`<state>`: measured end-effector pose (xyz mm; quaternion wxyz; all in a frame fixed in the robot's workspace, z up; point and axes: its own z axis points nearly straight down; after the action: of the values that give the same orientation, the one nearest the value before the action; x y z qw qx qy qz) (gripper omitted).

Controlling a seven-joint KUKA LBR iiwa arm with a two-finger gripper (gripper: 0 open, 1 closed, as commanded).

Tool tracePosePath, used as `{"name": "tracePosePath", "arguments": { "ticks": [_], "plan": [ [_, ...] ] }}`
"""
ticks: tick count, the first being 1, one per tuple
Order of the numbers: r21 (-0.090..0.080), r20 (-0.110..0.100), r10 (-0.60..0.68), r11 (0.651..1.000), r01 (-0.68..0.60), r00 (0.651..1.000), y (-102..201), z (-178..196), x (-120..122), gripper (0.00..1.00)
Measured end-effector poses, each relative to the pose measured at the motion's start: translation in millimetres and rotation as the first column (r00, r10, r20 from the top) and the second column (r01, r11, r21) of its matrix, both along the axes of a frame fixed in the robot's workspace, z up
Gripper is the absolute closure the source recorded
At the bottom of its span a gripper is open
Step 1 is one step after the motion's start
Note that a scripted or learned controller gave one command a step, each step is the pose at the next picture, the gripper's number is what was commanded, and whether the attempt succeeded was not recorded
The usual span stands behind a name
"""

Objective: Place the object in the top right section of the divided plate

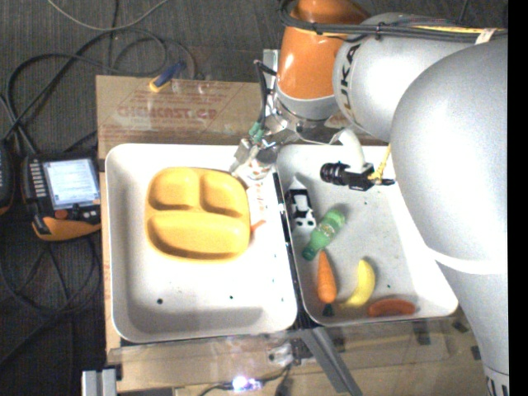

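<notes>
A yellow divided plate (198,213) lies in the left white bin (140,304), with two small sections at the back and one long section at the front. My gripper (254,160) hangs just beyond the plate's top right corner, over the strip between the two bins. Small pale and teal parts show at its tip, too small and blurred to tell whether it holds an object. The plate's top right section (223,192) looks bare.
The right bin (429,304) holds a green bottle (323,233), a carrot (327,279), a banana (361,282), a red sausage-like piece (392,308), a black-and-white item (299,205) and a black object (345,174). The arm covers that bin's right side.
</notes>
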<state>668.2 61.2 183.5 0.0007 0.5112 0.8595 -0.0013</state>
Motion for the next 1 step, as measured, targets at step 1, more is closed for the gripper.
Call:
{"name": "tracePosePath", "arguments": {
  "ticks": [1],
  "plan": [
    [0.003, -0.001, -0.196, 0.981, 0.196, 0.981, -31.5, -0.2, -0.1, 1.0]
  ]
}}
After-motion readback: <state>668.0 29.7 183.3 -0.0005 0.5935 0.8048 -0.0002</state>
